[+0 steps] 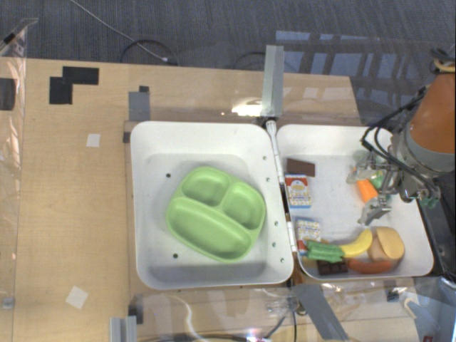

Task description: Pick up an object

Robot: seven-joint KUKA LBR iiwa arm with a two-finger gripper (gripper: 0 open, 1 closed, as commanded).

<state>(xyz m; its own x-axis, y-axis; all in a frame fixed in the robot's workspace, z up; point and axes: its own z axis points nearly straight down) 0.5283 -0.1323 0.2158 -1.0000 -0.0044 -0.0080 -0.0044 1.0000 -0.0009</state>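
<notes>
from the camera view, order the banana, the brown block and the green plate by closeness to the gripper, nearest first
1. Banana, just below the gripper, right bin's lower part.
2. Brown block, across the right bin, upper left corner.
3. Green plate, in the left bin, farthest.

Pretty clearly a robotics lab, not anyone's kitchen. The plywood bench (64, 212) has black tape squares (71, 83) stuck on it, metal brackets (273, 80) bolted around two white bins (142, 191), and loose cables (146, 48) trailing over grey office carpet (214, 13). The food is just plastic toys, like a banana (358, 245), next to a green divided plate (216, 212). A grey and orange robot arm (434, 123) reaches in.
</notes>
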